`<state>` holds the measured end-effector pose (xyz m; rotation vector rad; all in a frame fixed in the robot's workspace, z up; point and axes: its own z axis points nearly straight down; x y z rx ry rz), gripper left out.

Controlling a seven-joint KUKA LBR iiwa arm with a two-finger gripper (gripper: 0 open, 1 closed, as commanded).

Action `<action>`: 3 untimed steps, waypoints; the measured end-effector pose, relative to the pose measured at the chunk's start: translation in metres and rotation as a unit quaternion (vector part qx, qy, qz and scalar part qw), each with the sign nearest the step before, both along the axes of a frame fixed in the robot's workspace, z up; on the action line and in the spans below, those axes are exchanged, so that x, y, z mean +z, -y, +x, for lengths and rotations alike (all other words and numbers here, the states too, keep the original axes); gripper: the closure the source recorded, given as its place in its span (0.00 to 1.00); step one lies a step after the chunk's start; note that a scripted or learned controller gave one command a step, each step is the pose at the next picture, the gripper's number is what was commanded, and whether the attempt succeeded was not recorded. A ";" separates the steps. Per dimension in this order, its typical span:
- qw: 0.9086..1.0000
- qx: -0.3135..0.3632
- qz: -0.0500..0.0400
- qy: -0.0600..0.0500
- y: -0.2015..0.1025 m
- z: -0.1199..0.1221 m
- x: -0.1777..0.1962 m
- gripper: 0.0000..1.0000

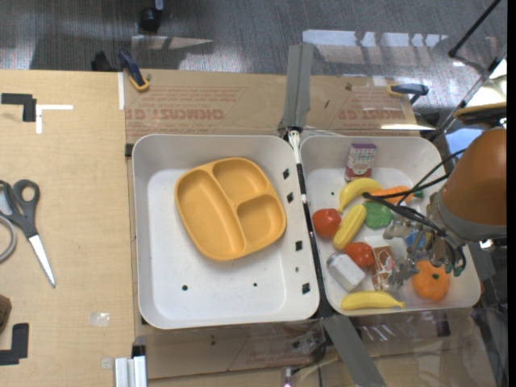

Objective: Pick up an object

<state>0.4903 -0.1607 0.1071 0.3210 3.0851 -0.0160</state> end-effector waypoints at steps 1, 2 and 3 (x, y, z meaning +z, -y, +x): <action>0.998 -0.062 0.006 -0.010 -0.031 0.130 0.000 0.00; 0.993 -0.116 0.001 -0.025 -0.045 0.142 -0.001 0.00; 0.991 -0.132 0.008 -0.005 0.004 0.081 0.000 0.00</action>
